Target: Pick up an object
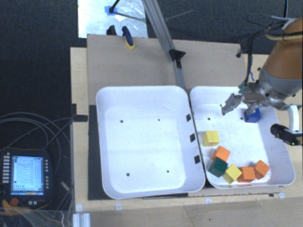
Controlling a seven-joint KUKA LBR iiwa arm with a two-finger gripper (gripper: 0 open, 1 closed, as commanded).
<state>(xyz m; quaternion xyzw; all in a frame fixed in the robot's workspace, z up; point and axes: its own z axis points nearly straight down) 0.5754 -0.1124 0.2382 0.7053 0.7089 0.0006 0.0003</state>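
Note:
My gripper [241,106] hangs over the far part of the right bin [279,148], below the arm's orange band. A blue block [252,115] lies just under its right side; whether they touch is unclear. Further forward in the same bin are a yellow block [210,137], an orange block [221,153], a dark green block [218,167], a second yellow block [232,173] and two more orange blocks [246,174] [261,169] along the near wall.
The left bin [142,96] stands beside the right one, their walls meeting in the middle. A grey pole [161,22] slants in from the top toward the bins' junction. A handheld pendant [26,176] and cables lie off the bench at left.

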